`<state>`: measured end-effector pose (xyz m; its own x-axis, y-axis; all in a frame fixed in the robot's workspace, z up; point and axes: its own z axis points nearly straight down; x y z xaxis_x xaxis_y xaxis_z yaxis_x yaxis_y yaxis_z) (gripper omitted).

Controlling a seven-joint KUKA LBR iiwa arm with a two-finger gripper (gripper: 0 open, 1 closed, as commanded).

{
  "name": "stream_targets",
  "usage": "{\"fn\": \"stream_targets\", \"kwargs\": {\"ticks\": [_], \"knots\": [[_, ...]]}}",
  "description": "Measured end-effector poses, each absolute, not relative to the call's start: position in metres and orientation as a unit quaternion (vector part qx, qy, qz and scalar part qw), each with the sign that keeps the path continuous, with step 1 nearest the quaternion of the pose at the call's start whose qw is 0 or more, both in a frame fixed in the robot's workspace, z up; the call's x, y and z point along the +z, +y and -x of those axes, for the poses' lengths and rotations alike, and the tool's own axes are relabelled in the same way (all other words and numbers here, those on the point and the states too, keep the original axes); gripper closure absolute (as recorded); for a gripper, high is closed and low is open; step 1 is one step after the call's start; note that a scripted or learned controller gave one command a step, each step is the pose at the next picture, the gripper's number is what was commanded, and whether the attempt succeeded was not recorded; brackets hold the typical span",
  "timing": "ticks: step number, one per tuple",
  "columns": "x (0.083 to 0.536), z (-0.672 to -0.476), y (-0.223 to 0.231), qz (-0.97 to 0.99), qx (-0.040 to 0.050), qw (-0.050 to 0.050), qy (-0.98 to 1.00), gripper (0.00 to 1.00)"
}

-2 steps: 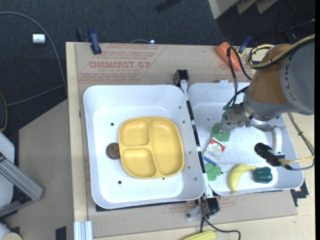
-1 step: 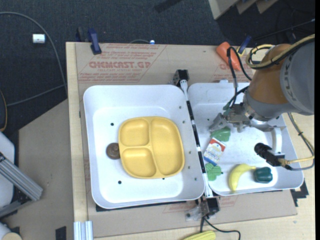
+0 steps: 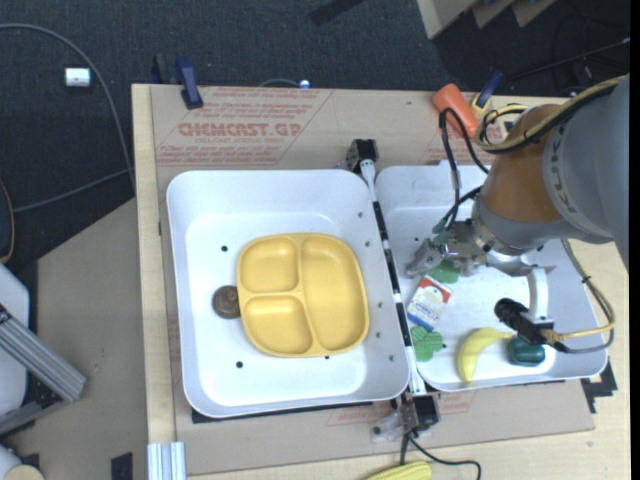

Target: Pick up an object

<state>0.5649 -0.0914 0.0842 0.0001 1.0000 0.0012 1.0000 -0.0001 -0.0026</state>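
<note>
Camera view: the tool (image 3: 432, 258) hangs low in the right bin (image 3: 400, 190); I cannot tell its state. A yellow banana (image 3: 476, 352) lies near that bin's front edge.

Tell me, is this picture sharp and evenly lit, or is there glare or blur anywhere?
Camera view: even, soft light; the yellow divided plate and banana look crisp, the white bins bright, nearly washed out, shadows faint; the arm near the lens looks slightly soft.

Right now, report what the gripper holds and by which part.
Cannot be told. The gripper hangs over the right bin, just above a small white packet.
</note>
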Motion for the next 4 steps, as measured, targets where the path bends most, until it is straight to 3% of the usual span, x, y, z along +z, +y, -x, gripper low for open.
{"fn": "stream_targets", "kwargs": {"ticks": [1, 2, 3, 4], "knots": [[0.094, -0.565, -0.091, 0.707, 0.0, 0.001, -0.707, 1.0], [0.094, -0.565, -0.091, 0.707, -0.0001, 0.001, -0.707, 0.0], [0.085, -0.662, -0.096, 0.707, 0.0, 0.0, -0.708, 0.0], [0.085, -0.667, -0.109, 0.707, 0.0, -0.001, -0.707, 0.0]]}}
